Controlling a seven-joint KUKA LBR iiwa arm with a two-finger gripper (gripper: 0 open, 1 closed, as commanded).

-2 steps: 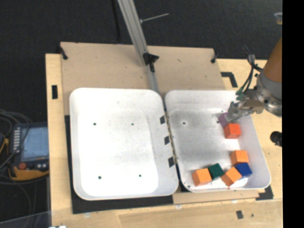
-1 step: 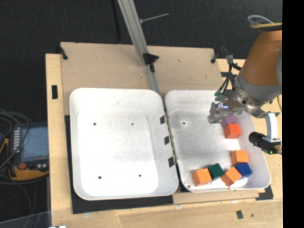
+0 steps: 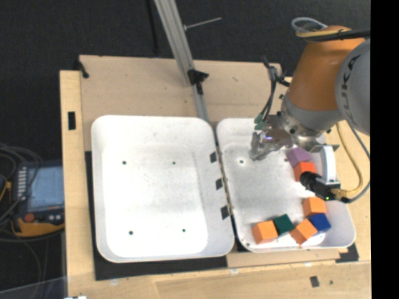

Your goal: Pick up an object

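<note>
Over the right bin (image 3: 244,185), near its upper part, hang the jaws (image 3: 260,147) of the grey arm (image 3: 324,80), which reaches in from the right with its orange band above the wrist. The metal tips point down and to the left, above bare white floor close to the bin's left wall. I cannot tell from this slant whether the jaws are apart or together; nothing shows between them.

The blocks lie well apart from the jaws, along the right and lower sides of that bin. A purple block (image 3: 298,156) sits partly hidden under the wrist, and an orange block (image 3: 305,169) touches it just below. Lower down, by the right wall, another orange block (image 3: 314,205) sits just above a blue block (image 3: 318,221). Beside the blue one, toward the lower rim, lies a further orange block (image 3: 305,230). To its left a dark green block (image 3: 283,223) rests beside an orange block (image 3: 265,231) near the bottom edge.

A black fitting (image 3: 310,180) with a small green light and a yellow cable (image 3: 352,189) hangs off the arm over the bin's right side.

The left bin (image 3: 103,167) stands just beside the right one on the tan worktop (image 3: 137,86). A slanted metal rail (image 3: 177,36) runs from the top of the view down to where the bins meet. Off the worktop's left edge lies a pendant with a screen (image 3: 45,189).
</note>
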